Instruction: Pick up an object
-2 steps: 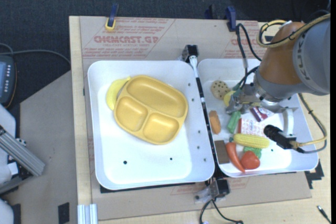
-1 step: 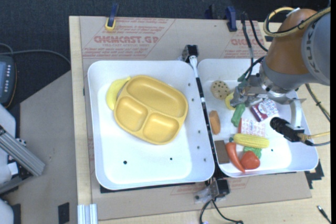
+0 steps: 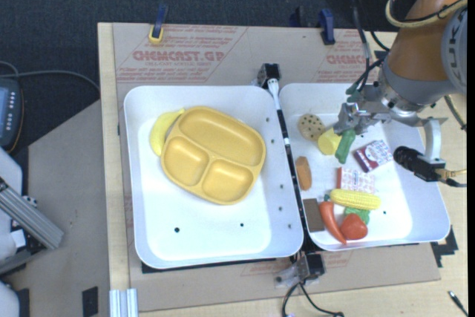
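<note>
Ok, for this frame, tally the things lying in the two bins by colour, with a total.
Left bin:
Yellow: 2, divided tray and plate under it

Right bin:
Yellow: 2, corn cob, lemon-like piece
Green: 1, pepper
Red: 2, tomato, chilli
Orange-brown: 1, sausage
Tan: 1, cookie
Brown: 1, bar
Red-white packets: 2

Total: 12

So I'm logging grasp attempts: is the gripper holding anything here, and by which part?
It cannot be told. The gripper is down in the right bin, right above a green item and a yellow item, but no grip shows.
</note>
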`<state>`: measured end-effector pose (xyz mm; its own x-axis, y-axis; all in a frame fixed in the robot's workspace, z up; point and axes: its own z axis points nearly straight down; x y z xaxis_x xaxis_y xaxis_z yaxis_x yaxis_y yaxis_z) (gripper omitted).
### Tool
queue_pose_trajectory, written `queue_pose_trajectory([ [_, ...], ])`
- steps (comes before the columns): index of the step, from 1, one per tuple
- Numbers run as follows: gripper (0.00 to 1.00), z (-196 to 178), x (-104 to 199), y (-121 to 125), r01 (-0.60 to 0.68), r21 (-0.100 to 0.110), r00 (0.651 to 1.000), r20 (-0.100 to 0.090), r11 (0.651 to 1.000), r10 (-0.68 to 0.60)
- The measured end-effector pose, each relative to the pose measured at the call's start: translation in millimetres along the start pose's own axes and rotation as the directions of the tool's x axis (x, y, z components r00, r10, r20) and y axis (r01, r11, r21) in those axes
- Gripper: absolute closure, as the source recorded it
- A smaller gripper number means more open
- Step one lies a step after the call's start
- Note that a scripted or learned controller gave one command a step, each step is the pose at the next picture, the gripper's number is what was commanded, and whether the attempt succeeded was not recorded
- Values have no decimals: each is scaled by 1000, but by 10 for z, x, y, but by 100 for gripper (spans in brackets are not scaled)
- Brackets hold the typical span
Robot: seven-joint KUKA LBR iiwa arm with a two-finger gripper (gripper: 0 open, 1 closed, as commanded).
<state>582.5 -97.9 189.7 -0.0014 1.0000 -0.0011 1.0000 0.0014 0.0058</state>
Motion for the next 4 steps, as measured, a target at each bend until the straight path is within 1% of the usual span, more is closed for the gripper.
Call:
queue_pose_trajectory([
  [1, 100, -376, 1, 13, 0, 0, 1000, 0, 1000, 0],
  [2, 100, -264, 568, 25, 4, 8, 1000, -3, 1000, -4],
  [3, 100, -417, 997, -31, 4, 4, 1000, -3, 1000, -4],
  [4, 100, -421, 981, 75, 1, 4, 1000, -1, 1000, -1],
])
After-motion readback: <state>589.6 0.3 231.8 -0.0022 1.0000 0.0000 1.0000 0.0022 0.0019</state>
